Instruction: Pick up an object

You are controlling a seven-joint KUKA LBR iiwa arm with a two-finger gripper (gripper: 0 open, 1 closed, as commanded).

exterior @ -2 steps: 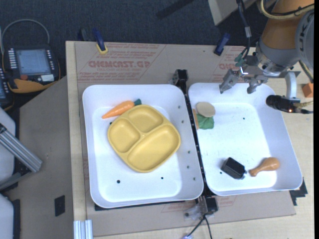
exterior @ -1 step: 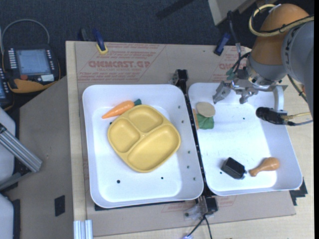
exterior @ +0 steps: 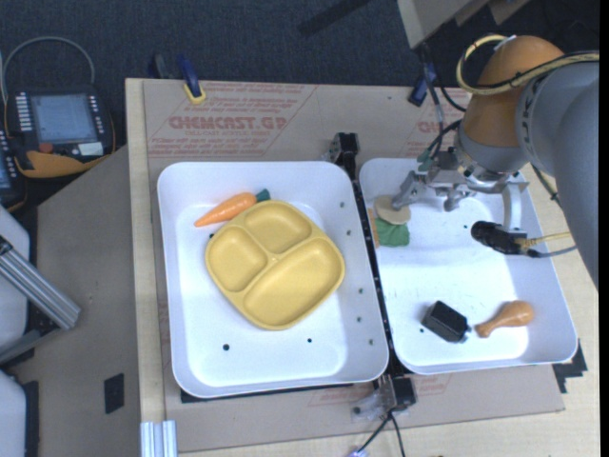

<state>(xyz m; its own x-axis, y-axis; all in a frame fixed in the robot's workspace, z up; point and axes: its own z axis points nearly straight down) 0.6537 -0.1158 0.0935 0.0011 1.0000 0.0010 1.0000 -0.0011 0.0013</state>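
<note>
Cardboard-covered worktop (exterior: 314,112) with red print on it, and two white bins sat side by side: left bin (exterior: 181,284), right bin (exterior: 542,327).

Arm (exterior: 571,93) cut off at right edge, wrist perhaps hiding the jaws, pendant (exterior: 57,127) cropped left.

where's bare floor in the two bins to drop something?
Left bin: a bare strip along the near edge and left wall, below the yellow divided plate; the carrot crowds the far corner. Right bin: open middle between the sponge and the black block. Far end is crowded by the claw.
</note>
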